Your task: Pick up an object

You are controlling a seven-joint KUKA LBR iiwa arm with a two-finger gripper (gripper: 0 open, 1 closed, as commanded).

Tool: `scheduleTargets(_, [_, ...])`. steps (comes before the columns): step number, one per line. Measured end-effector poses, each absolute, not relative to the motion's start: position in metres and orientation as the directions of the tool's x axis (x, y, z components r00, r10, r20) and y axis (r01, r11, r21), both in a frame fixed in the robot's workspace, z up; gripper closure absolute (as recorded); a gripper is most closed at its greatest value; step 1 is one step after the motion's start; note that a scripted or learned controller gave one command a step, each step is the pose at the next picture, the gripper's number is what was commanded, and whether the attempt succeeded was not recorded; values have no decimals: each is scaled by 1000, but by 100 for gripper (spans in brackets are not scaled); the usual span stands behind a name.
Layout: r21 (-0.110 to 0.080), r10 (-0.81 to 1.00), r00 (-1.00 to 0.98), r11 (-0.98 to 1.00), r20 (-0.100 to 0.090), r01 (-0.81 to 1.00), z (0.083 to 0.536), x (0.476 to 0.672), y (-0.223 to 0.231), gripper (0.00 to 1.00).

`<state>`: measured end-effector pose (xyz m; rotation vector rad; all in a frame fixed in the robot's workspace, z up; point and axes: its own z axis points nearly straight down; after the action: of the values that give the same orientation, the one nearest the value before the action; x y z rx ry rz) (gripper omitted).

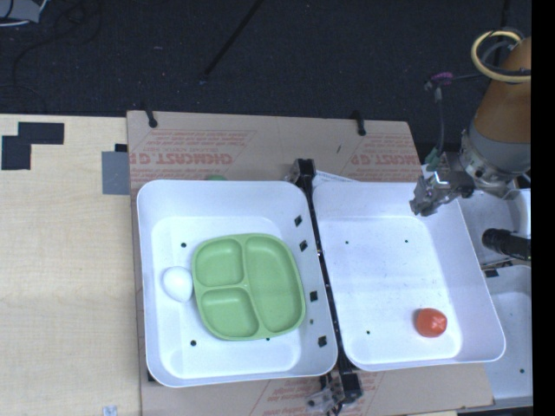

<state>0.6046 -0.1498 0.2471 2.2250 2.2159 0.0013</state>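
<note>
The bench (61,258) is light wood. A cardboard sheet (260,150) lies flat on it, printed in red. Two white bins, left (165,206) and right (468,276), sit side by side on the sheet, touching.

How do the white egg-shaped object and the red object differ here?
The egg is white; the red ball is orange-red. The egg lies in the left bin, touching the green tray; the ball lies alone in the right bin, near its front right corner. The egg looks slightly larger. Both are small, rounded and well away from the gripper.
</note>
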Motion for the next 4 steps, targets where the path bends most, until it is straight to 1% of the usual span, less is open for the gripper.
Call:
scheduleTargets(1, [-3, 1000, -5, 5, 3, 1000, 243, 610, -92, 100])
scheduleTargets(2, [-3, 1000, -5, 5, 3, 1000, 249, 609, -38, 100])
scheduleTargets(4, [-5, 1000, -4, 4, 1, 1000, 254, 589, 63, 100])
